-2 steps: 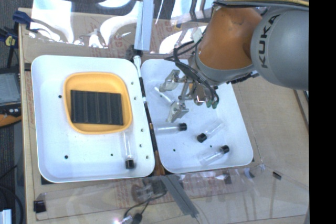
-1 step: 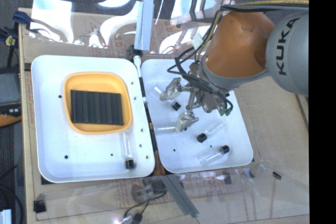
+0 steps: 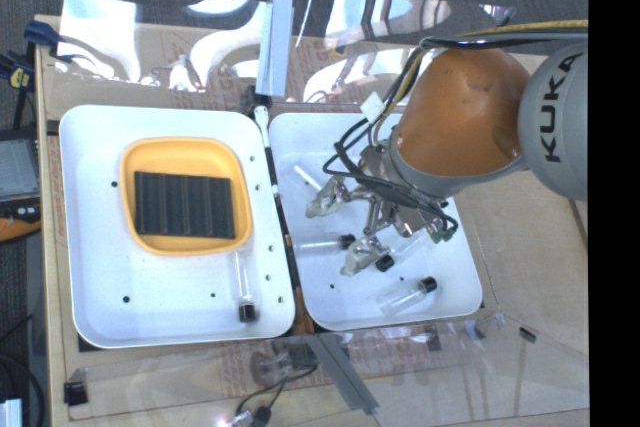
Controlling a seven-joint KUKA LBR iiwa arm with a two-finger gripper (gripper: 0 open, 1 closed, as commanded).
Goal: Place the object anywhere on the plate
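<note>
The gripper [image 3: 345, 233] hangs over the right bin [image 3: 455, 300], jaws spread wide, holding nothing. Clear vials with black caps lie below: one [image 3: 325, 242] between the fingers, another [image 3: 405, 296] nearer the front. A third vial [image 3: 243, 287] lies in the left bin [image 3: 85, 300], just beside the yellow plate [image 3: 185, 196].

Grey arm [image 3: 560, 120], black KUKA lettering; orange dome band [image 3: 460, 115]; black cables looping; metallic claw [image 3: 362, 227].

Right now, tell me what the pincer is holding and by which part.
Cannot be told: the pincer hangs over the vials in the right bin, but no vial shows clearly between its tips.
</note>
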